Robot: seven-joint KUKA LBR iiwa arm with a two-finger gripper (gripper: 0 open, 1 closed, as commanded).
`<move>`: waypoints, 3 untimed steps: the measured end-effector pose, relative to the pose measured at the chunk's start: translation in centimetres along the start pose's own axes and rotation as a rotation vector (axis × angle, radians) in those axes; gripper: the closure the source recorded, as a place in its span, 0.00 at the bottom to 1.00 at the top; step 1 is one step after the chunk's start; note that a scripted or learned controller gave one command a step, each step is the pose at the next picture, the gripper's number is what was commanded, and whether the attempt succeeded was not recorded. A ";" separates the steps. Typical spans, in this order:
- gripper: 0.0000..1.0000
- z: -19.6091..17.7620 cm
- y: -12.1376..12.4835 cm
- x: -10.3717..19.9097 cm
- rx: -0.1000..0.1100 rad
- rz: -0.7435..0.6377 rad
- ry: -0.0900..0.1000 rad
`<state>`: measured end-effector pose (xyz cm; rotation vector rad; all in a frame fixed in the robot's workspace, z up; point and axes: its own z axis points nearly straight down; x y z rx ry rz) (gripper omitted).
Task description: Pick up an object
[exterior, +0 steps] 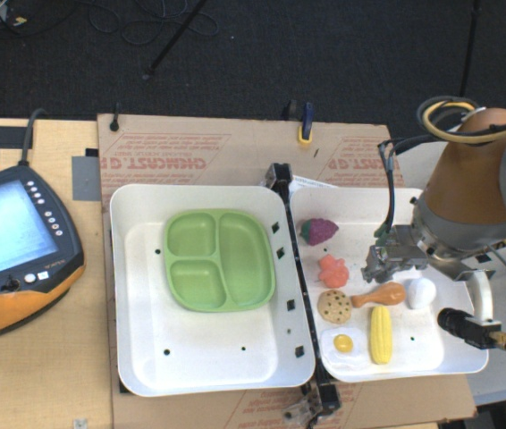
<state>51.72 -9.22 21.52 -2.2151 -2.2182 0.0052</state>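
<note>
Nearest you, at the bottom of the camera view: the right bin (454, 354), front rim, with the small items just inside it.

Left bin (146, 347): holds a green divided plate (219, 261).

Right bin contents, largest first:
- Corn cob (380, 333), upright near the front rim.
- Chicken drumstick (380, 295), lying crosswise, directly below the gripper (385, 259).
- Purple grapes (319, 231), well apart, toward the back.
- Cookie (333, 307), beside the drumstick's thick end.
- Pink piece (333, 271), left of the gripper.
- White egg (421, 291).
- Fried egg (343, 343).

Step, as you should judge it: approach, nothing lifted. The fingers are a dark tangle here; you cannot tell their spread, though nothing appears between them. The drumstick sits nearest, just beside the tips. Your next move calls for centring over its narrow shaft, then descending.
</note>
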 end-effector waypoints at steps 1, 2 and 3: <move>1.00 -1.3 -2.5 0.9 -0.002 0.005 0.000; 1.00 -0.3 -2.5 1.2 -0.001 0.005 -0.001; 1.00 -1.5 -2.8 0.9 -0.005 0.007 -0.002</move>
